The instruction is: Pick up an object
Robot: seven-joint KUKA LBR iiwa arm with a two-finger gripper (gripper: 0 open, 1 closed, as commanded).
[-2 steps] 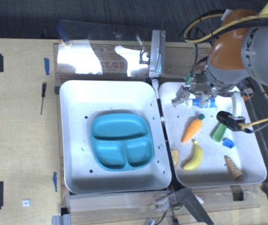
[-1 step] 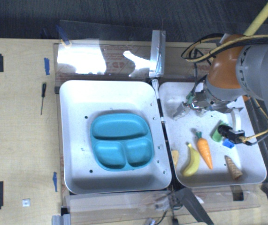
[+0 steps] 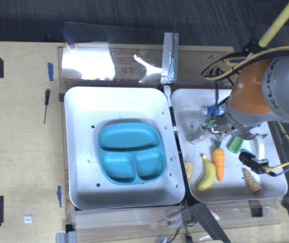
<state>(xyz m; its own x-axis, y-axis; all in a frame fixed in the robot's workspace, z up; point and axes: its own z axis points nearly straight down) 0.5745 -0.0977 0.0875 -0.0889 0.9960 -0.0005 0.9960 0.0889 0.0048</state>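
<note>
The right bin (image 3: 184,110) holds several small items. An orange carrot (image 3: 218,162) lies upright near its middle, and a yellow banana (image 3: 207,175) curves just to the left of it. A green piece (image 3: 235,144) sits to the carrot's upper right, partly under the wrist. Near the front right corner lies a brown cone (image 3: 252,181). My gripper (image 3: 208,129) hangs low over the bin's floor, just above and left of the carrot's top. I see nothing held in it.
The left bin (image 3: 78,105) carries a blue divided plate (image 3: 131,152). A small yellow bit (image 3: 188,170) rests against the right bin's left wall. The grey and orange arm (image 3: 253,92) covers the right bin's back right part.
</note>
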